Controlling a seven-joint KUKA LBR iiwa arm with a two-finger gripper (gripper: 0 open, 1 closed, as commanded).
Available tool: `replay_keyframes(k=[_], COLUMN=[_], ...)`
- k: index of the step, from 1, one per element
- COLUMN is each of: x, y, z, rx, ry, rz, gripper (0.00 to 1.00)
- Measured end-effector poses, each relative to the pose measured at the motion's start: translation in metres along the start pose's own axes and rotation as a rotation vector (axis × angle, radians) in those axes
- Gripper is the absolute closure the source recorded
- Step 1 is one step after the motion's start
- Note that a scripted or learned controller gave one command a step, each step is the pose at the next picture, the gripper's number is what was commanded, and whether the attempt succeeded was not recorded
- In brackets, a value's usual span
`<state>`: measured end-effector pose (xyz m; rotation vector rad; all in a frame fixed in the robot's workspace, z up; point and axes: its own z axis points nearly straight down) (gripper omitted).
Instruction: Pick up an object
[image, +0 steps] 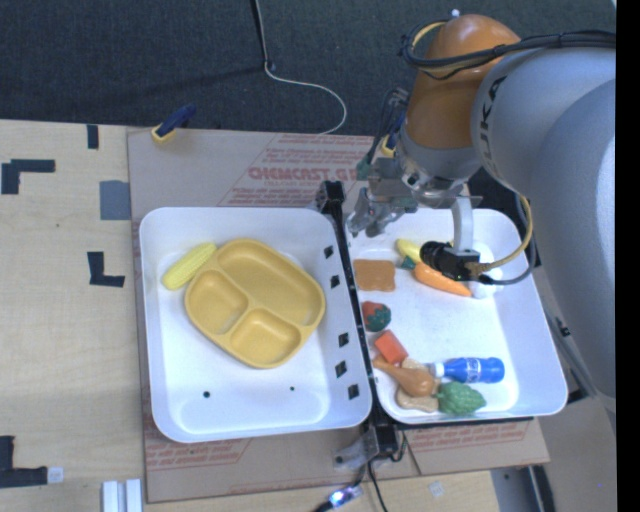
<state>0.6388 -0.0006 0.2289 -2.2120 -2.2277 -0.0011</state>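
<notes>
Two white bins (160, 330) are sitting side by side; the claw (372, 222) is hovering over their shared rim, its grip state unreadable, toys crowding the right bin (520, 340).

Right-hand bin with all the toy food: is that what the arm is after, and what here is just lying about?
Part of the job:
gripper above the right bin's back-left corner
carrot
brown square
blue bottle
broccoli

Lying about:
yellow tray
corn cob

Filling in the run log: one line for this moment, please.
gripper: above right bin top-left corner | holding: nothing seen | nearest: brown square | left bin: yellow tray, corn
</notes>
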Motion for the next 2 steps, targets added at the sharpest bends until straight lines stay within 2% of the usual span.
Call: replay_keyframes(k=[1,2], x=[0.0531,0.048], y=[-0.0095,-0.0164], z=[0.0159,0.0109], rx=[0.003,0.002], ry=[-0.001,-0.002], rz=[0.001,0.006], gripper=[1.0,1.0])
